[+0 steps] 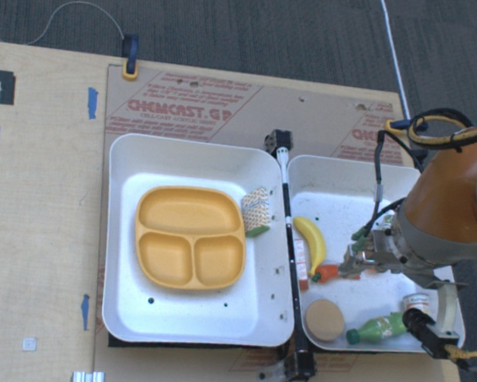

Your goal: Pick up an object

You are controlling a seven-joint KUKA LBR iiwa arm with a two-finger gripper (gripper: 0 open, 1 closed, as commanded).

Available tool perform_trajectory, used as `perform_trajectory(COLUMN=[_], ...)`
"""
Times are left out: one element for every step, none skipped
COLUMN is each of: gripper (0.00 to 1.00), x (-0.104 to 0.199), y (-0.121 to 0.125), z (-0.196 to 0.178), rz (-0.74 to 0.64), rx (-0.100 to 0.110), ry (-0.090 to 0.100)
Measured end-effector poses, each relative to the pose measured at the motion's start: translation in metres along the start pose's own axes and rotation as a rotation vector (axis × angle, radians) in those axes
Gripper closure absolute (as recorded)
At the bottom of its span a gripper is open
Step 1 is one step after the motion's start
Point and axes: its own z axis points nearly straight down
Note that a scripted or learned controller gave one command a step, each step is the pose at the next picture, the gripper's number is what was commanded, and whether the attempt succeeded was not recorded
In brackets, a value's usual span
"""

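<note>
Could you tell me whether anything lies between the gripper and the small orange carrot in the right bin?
Nothing visible does. The gripper hangs low in the right bin, with the carrot just to its left in this view. The banana lies further left, beside that short path, not across it.

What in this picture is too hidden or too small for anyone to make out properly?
- Gripper: in the camera view the arm's own bulk covers it, so what the tip is doing stays unclear.
- Right bin: its right side is hidden under the arm.
- Orange-red object: small, beside the banana, partly tucked under the gripper; what it is stays unclear.
- Patterned item by the yellow tray: too small to identify.
</note>
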Motion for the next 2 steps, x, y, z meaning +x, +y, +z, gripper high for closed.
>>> perform_trajectory(gripper=[0.0, 0.0], x=[0.0, -0.042], y=[0.0, 0.001], z=[0.0, 0.097], rz=[-0.001, -0.001], rx=[0.0, 0.002], ry=[0.0, 0.001])
